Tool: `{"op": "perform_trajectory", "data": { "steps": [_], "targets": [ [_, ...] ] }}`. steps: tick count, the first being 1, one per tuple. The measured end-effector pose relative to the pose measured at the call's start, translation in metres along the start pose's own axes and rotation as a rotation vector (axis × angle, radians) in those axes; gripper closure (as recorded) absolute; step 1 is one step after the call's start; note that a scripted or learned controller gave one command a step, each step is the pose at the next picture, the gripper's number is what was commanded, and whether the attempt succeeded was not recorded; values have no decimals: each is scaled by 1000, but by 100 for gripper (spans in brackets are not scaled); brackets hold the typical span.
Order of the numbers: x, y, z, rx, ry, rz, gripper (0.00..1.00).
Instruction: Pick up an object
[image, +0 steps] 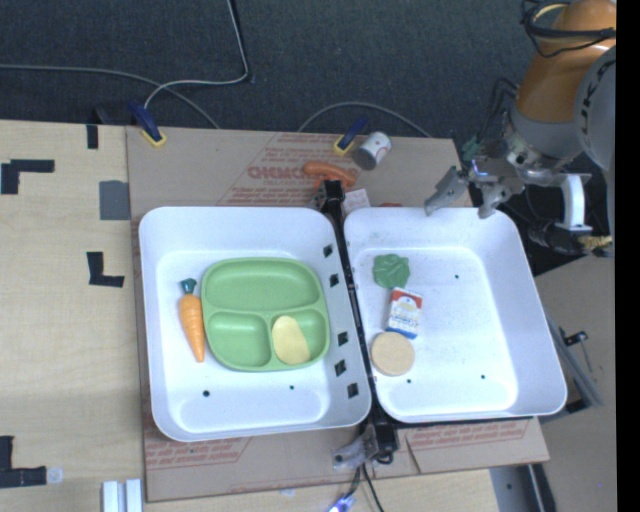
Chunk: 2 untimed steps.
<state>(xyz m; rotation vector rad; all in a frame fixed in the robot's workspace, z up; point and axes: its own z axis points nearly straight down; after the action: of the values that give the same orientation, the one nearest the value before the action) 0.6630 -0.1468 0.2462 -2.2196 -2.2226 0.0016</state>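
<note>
My gripper (462, 196) hangs over the far edge of the right bin (500, 300), its two fingers spread apart with nothing between them. In that bin lie a green leafy toy (391, 269), a small red and white carton (404, 312) and a round tan cookie (393, 354), all near the bin's left side and well to the left and front of the gripper. The left bin (170, 260) holds a green divided tray (262, 290) with a yellow piece (291, 340) in one compartment, and an orange carrot (192, 324) beside the tray.
A sausage-like orange item (330, 171) and a small grey cylinder (372, 150) lie on the cardboard behind the bins. Blue and yellow clamps (148, 124) hold the cardboard. Cables run across the dark background.
</note>
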Motion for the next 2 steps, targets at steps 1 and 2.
{"op": "perform_trajectory", "data": {
  "steps": [1, 2],
  "targets": [
    [30, -42, 85, 3, 1, 0, 0],
    [52, -11, 160, -3, -1, -1, 0]
  ]
}}
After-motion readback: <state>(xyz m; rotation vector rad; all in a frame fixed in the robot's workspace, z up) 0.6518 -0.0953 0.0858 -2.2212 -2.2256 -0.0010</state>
